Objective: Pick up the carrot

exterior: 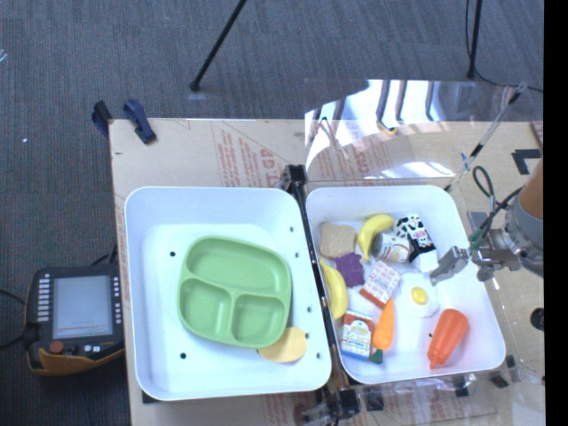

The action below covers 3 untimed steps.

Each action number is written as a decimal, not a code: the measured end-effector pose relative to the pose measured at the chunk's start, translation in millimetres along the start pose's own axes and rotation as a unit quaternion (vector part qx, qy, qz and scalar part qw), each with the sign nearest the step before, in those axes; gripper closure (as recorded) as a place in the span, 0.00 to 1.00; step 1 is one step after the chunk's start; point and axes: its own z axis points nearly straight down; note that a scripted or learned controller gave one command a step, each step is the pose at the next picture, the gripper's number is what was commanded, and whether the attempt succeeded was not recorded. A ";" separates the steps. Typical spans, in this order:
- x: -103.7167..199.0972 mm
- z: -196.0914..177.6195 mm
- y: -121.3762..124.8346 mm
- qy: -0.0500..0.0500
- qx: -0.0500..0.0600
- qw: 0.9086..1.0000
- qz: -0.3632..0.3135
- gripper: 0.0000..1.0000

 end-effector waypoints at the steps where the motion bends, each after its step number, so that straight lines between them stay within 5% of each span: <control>1: 46.3 116.8 -37.5 0.000 0.001 0.990 0.141 0.00; 2: 105.9 114.9 -36.9 -0.006 -0.002 0.993 0.121 0.00; 3: 107.9 107.5 -37.7 -0.001 0.002 0.992 0.123 1.00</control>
